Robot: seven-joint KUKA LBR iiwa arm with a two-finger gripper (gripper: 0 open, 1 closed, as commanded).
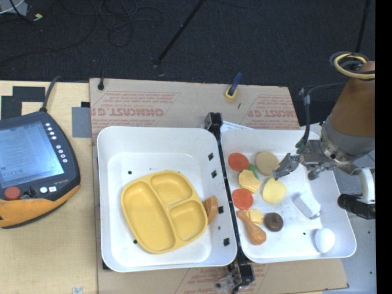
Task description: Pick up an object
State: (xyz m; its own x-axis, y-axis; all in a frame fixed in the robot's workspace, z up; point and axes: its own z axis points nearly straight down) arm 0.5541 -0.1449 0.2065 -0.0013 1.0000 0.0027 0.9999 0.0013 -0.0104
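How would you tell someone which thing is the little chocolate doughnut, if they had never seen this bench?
Start at the right bin, the one crowded with toy food. Along its front part lies an orange carrot-like piece, and the doughnut sits just to the right of it, below the pale yellow lump. It is the only dark brown ring with a hole there.

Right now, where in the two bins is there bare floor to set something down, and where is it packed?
Left bin: bare floor along the far side, beyond the yellow tray, and a strip at its left. Right bin: a bare patch between the brown ring and the white egg. Crowded: the toy food near the divider, from the red disc to the carrot, below the gripper.
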